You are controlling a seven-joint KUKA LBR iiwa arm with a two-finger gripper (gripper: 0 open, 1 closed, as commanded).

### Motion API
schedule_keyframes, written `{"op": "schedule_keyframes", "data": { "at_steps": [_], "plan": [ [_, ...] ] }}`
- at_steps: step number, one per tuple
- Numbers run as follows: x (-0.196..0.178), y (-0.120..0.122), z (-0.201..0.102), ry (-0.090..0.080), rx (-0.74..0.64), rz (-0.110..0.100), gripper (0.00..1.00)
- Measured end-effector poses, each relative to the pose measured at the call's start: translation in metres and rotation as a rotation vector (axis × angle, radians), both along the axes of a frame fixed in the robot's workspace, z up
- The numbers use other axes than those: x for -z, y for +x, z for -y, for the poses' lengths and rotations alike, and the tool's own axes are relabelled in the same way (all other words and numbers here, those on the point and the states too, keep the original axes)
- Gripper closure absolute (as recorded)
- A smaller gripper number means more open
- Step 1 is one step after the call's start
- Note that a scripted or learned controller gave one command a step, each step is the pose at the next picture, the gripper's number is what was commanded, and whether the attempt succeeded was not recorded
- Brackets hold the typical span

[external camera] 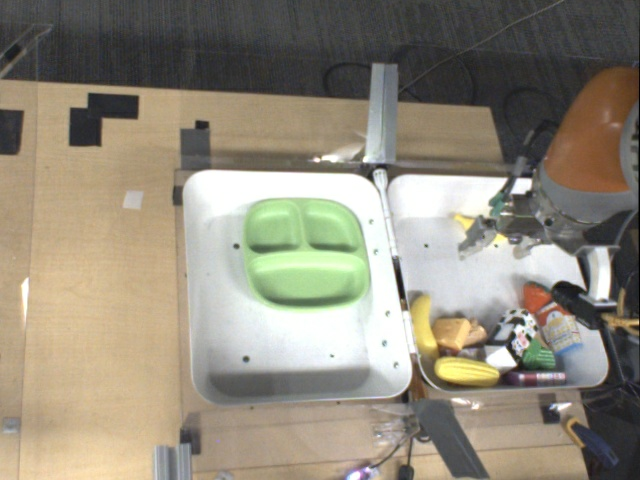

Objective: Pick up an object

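Arm: reaching in over right bin; pincer hovering, grip state indiscernible; yellow piece just beside, bananas below.

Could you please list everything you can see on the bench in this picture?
bins: 2, white, side by side on the bench.
plate: 1, green, three compartments, middle of the left bin.
bananas: 2, yellow, near left corner of the right bin, one along the left wall, one along the near wall.
bread: 1, brown, beside the bananas.
cow toy: 1, black and white, near side of the right bin.
bottle: 1, red top, pale body, right bin's near right.
marker: 1, purple, along the near wall.
yellow piece: 1, by the gripper in the right bin; too small to identify.
arm: 1, grey and orange, from the right.
gripper: 1, over the right bin's far part.
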State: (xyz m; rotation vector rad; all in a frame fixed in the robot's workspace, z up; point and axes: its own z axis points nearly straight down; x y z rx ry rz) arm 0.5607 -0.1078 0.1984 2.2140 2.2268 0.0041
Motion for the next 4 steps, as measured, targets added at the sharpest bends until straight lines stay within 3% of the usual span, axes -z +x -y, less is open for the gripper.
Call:
{"op": "schedule_keyframes", "data": {
  "at_steps": [1, 2, 3, 4],
  "plan": [
    [0.106, 0.093, 0.042, -0.003, -0.209, 0.006, 0.00],
    [-0.021, 0.109, 0.049, -0.005, -0.297, 0.008, 0.00],
    [0.094, 0.096, 0.037, -0.003, -0.414, 0.004, 0.00],
    [0.079, 0.100, 0.037, -0.006, -0.415, 0.015, 1.00]
  ]
}}
